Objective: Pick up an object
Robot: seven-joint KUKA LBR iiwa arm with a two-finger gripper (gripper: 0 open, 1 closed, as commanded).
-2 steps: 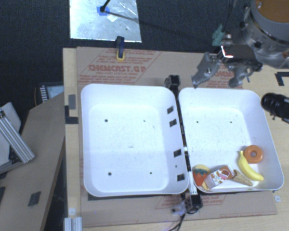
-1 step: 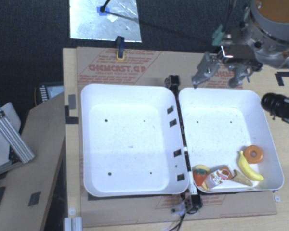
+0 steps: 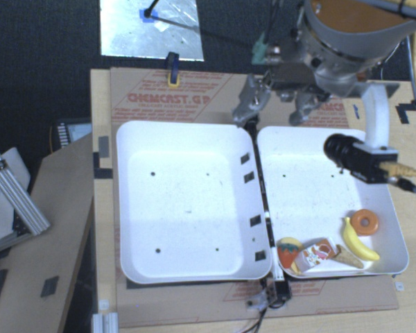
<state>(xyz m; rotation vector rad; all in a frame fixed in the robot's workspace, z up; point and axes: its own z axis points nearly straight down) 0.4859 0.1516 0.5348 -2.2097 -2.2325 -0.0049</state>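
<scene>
Small objects lie in the near corner of the right bin (image 3: 312, 179): a yellow banana (image 3: 358, 242), an orange ring-shaped piece (image 3: 365, 221), a red-orange fruit (image 3: 289, 251), a red and white packet (image 3: 316, 253) and a tan wedge (image 3: 348, 258). My gripper (image 3: 276, 108) hangs above the far rims where the two bins meet, well away from these objects. Its fingers (image 3: 250, 105) stand spread apart with nothing between them, so it is open.
The left bin (image 3: 187, 200) sits beside the right one on a cardboard sheet (image 3: 173, 96). A black cylinder on a white bracket (image 3: 351, 156) juts over the right bin's far right part. A shiny metal plate (image 3: 151, 18) lies behind the bench.
</scene>
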